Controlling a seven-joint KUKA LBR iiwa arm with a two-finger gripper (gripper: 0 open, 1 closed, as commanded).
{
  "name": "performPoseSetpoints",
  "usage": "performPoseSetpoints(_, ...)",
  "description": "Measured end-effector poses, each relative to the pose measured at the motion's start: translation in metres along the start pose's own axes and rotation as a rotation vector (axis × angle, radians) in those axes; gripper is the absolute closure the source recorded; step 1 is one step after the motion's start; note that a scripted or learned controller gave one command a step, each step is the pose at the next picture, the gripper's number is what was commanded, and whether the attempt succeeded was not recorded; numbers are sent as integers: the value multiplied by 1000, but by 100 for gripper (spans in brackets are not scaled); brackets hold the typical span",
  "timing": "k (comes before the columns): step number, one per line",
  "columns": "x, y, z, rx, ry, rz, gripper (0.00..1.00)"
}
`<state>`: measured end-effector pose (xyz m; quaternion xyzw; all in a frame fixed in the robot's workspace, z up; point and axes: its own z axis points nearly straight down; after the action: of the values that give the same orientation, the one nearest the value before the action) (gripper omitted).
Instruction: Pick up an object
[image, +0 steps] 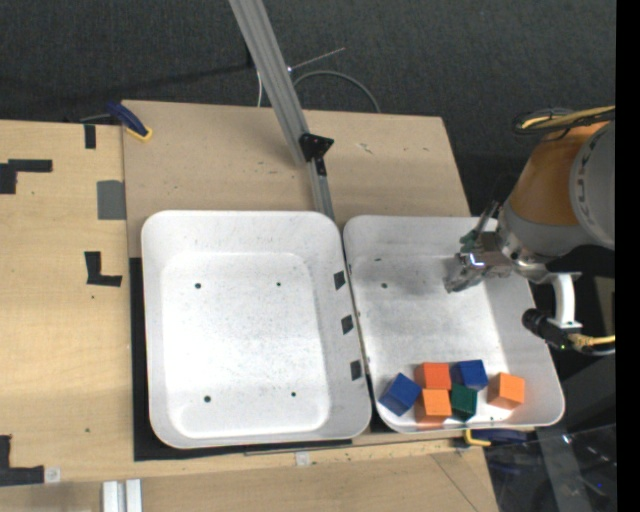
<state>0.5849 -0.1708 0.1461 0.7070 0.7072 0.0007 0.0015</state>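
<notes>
Several small blocks lie bunched at the near edge of the right bin (420, 300): a blue block (400, 392), an orange one (435, 375), another orange one (435, 403), a blue one (470, 373), a dark green one (463, 400) and an orange one (507, 389) at the right. My gripper (464, 270) hovers over the upper right part of that bin, well away from the blocks, and nothing shows between its fingers.
The left bin (240, 320) lies beside the right one on the wooden bench. A slanted metal pole (285, 95) rises behind the bins. Black clips (347, 323) sit along the seam between the bins. The arm's orange band (545, 185) is at the right.
</notes>
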Motion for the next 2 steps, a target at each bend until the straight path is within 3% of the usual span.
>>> performPoseSetpoints(2, 0, 8, -112, -2, 0, -2, 100)
